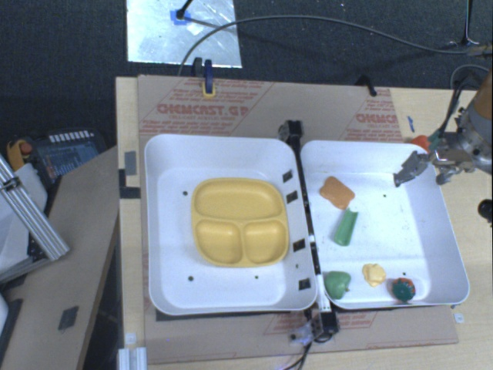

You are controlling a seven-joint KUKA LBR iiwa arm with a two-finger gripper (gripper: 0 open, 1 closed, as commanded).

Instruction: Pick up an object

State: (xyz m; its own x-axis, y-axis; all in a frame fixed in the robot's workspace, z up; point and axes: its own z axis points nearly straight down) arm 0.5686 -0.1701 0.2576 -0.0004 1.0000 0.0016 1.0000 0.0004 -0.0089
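Observation:
The right bin (431,230) holds several small items: an orange piece (337,192), a green cylinder (345,227), a green lump (337,284), a small yellow piece (373,274) and a red and green piece (403,288). My gripper (425,171) hangs over the bin's far right part, open, its two dark fingers spread with nothing between them. It is to the right of the orange piece and apart from every item.
The left bin (166,168) carries a yellow three-compartment tray (239,220). A black divider bar (304,214) runs between the bins. Cables cross the dark floor behind the bench, and a foil sheet (183,20) lies there.

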